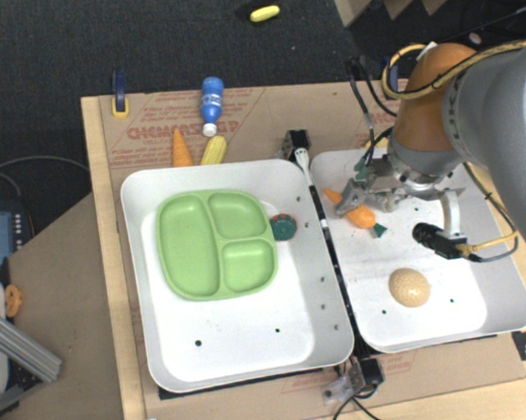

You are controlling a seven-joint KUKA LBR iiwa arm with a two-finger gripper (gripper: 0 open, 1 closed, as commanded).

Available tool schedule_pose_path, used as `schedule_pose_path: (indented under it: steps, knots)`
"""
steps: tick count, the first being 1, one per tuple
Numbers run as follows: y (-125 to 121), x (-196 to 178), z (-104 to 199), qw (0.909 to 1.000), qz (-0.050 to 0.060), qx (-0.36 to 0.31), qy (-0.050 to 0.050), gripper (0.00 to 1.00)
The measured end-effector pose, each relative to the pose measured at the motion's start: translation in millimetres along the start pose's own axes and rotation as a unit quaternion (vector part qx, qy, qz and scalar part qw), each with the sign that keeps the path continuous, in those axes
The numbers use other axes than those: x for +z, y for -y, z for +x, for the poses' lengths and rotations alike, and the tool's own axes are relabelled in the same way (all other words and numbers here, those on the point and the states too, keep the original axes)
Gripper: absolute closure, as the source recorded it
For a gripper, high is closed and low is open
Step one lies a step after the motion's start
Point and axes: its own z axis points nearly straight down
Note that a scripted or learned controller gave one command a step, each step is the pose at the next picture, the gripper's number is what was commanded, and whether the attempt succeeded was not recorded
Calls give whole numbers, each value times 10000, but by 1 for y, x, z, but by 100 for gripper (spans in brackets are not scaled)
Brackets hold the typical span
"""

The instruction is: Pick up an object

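Orange toy (pixel 361 215) and tan ball (pixel 409 287) in right bin (pixel 474 316)

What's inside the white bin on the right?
In the right bin, a tan rounded lump lies toward the front. An orange piece sits by the end effector, a smaller orange bit beside it. The arm covers the bin's far right part; whatever lies there is hidden.
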Motion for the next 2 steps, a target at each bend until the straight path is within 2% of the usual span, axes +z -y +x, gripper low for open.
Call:
schedule_pose_path:
  steps: [1,2]
  knots:
    - [0,-11,-2,10000,-10,14,4,100]
    - [20,-107,75,10000,-33,-19,-17,100]
